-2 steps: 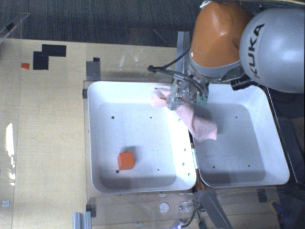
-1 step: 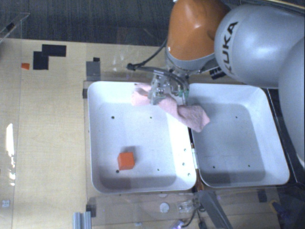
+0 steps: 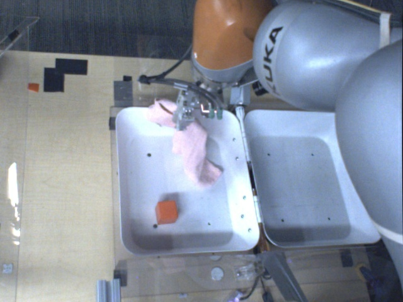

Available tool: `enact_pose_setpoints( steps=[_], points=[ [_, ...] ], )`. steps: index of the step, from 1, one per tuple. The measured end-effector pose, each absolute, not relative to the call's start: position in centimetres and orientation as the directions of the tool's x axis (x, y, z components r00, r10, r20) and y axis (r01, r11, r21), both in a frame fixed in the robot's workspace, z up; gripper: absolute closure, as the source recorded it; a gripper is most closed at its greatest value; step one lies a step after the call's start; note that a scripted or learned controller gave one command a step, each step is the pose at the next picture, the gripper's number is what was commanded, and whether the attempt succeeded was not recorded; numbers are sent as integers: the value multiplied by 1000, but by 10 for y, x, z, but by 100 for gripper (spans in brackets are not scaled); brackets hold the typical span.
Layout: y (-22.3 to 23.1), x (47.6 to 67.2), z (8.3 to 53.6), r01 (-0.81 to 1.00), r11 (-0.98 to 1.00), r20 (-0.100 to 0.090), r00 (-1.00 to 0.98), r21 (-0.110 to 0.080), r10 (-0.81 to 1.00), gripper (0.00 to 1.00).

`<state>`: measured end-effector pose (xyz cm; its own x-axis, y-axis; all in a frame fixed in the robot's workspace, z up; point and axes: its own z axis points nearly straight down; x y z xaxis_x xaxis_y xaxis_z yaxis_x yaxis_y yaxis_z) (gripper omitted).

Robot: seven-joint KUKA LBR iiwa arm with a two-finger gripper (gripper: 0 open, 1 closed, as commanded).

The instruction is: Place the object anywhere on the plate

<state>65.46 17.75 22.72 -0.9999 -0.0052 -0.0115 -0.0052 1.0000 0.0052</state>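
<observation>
A small orange-red block (image 3: pixel 167 212) lies on the floor of the left bin (image 3: pixel 135 168), near its front. A pale pink plate (image 3: pixel 194 153) sits in the back half of the same bin, running from the back wall toward the middle; it looks tilted or crumpled. My gripper (image 3: pixel 186 114) hangs over the plate's back end, close to the bin's rear wall, and covers part of it. Whether the gripper touches the plate cannot be told. The block is well apart from the gripper and the plate.
The right bin (image 3: pixel 302 181) stands beside the left one, sharing a raised rim between them. The grey arm with its orange band (image 3: pixel 227 24) fills the upper right. Black markers (image 3: pixel 63 73) lie on the wooden bench at the far left.
</observation>
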Motion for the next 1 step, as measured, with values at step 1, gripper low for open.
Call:
enact_pose_setpoints(
  steps=[1],
  points=[
    [177, 655, 228, -5, 1000, -12, -1000, 5, -5, 0]
  ],
)
